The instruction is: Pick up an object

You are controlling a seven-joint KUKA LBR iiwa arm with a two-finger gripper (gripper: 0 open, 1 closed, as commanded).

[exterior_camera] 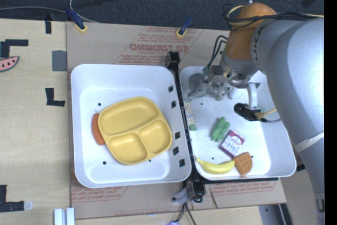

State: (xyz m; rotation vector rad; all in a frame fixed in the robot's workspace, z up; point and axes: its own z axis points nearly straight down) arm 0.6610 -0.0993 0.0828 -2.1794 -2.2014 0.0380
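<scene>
My gripper [202, 87] hangs over the back left part of the right bin [263, 163], low near its floor, with nothing seen between its fingers. Nearer the front of that bin lie a green object [220, 128], a small maroon and white packet [232, 143], a yellow banana [215, 166] and an orange cracker-like piece [243, 163]. A thin patterned strip [189, 114] lies along the bin's left wall, just in front of the gripper. The left bin [84, 81] holds a yellow divided tray [135, 129] with an orange-red object [97, 129] tucked under its left edge.
The grey arm with its orange band [247, 34] fills the back right of the view, above the right bin. A black divider with clips [176, 108] runs between the bins. Cardboard [126, 45] lies under both bins, with blue and yellow clamps at the back.
</scene>
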